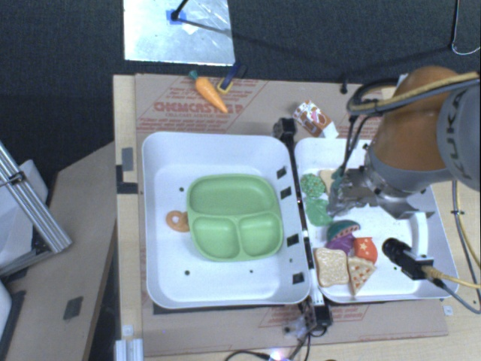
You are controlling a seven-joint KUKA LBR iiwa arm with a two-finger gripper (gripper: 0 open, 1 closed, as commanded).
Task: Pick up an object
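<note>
We saw the gripper (336,195) low in the right bin (436,273), over green toy food (314,198); whether it gripped anything we could not tell. Toy bread (331,267) lay nearby, and a green tray (232,216) sat in the left bin (161,277).

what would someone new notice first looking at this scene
Probably the green divided tray in the middle of the left bin, with a small orange ring beside it. Next, the grey and orange arm reaching in from the right, its gripper low over a cluster of toy food in the right bin. A toy carrot lies behind the bins.
</note>
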